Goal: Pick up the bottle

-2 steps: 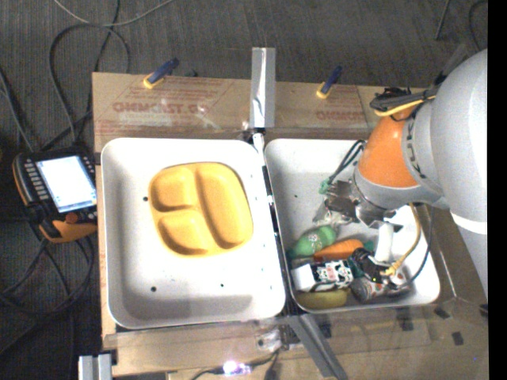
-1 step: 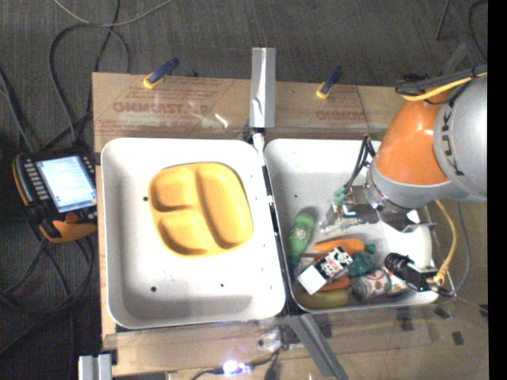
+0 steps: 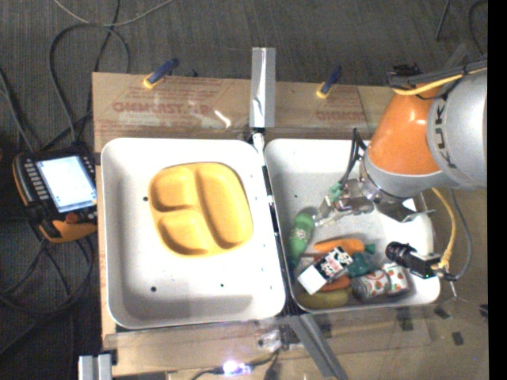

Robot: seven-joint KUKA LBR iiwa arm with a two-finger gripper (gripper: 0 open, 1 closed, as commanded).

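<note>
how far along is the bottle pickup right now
Early stage. Done: the arm has reached into the right bin, with the gripper just right of the green bottle. In hand: nothing visible. Left: grasping and lifting the bottle, which lies on the bin floor beside the clutter of other objects.

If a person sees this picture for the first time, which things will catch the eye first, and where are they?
The yellow divided tray stands out most, lying alone in the left bin. Next comes the arm's orange band at the upper right, with the gripper hanging over the right bin. Below it, a heap of small things crowds that bin's near edge, among them a green bottle.
</note>
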